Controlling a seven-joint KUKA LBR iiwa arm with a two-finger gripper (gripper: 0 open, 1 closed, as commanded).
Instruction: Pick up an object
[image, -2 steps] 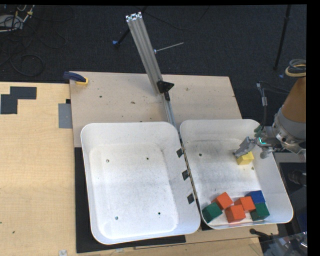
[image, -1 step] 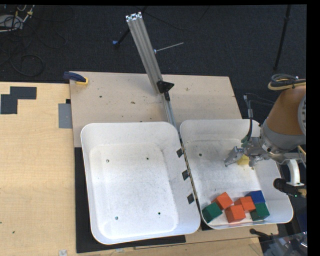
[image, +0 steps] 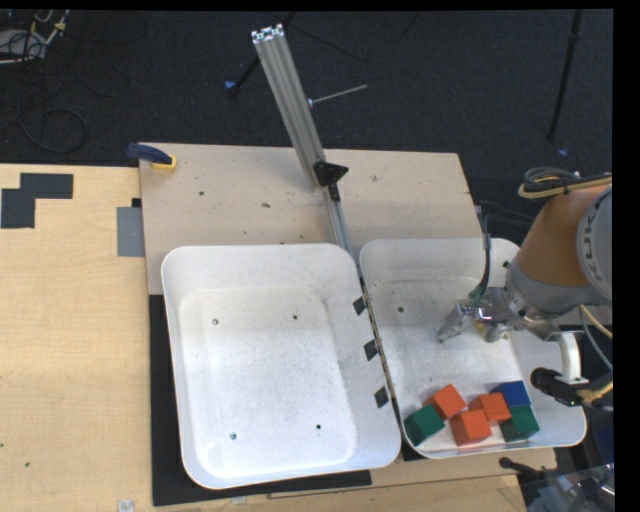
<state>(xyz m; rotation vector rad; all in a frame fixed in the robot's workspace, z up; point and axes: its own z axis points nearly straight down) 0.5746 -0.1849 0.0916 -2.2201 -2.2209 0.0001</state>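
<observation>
blocky orange, green and blue cubes (image: 478, 411) we saw clustered; gripper (image: 468, 322) hovered above, seemingly spread, holding nothing.

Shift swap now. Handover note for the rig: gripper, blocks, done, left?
Gripper: over the right bin, mid-bin, nothing seen between its fingers.
Blocks: all clustered at the right bin's near edge. Orange blocks, green blocks, one blue block.
Left bin: no blocks.
Done: no pick yet.
Left: move to the cluster, grasp one block, lift.
</observation>
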